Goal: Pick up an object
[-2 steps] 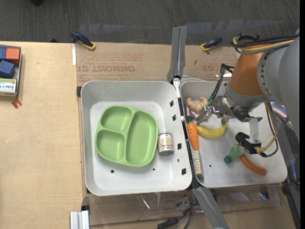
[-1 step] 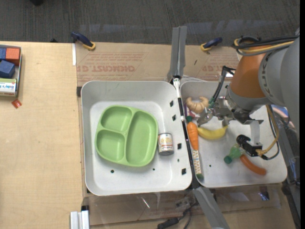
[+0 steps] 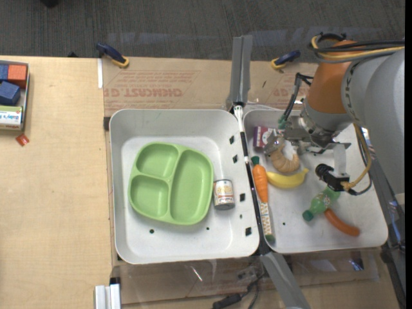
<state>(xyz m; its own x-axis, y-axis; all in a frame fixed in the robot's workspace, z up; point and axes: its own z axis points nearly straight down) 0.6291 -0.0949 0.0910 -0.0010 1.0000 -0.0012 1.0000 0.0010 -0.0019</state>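
Note:
The right bin (image 3: 370, 234) holds a carrot (image 3: 259, 180), a yellow banana (image 3: 288, 178), a tan bread-like roll (image 3: 288, 161), a small purple box (image 3: 261, 135), a green bottle (image 3: 320, 205) and a red-orange pepper-like piece (image 3: 341, 223). My gripper (image 3: 284, 142) is low in the bin's far left part, right above the tan roll and beside the purple box. The wrist and its orange band (image 3: 327, 89) rise behind it. The gripper body hides the roll's upper side.
The left bin (image 3: 122, 192) holds a green divided plate (image 3: 171, 183) and a small can (image 3: 223, 193) beside it. The divider between the bins runs just left of the carrot. Coloured blocks (image 3: 11, 92) sit far left on the bench.

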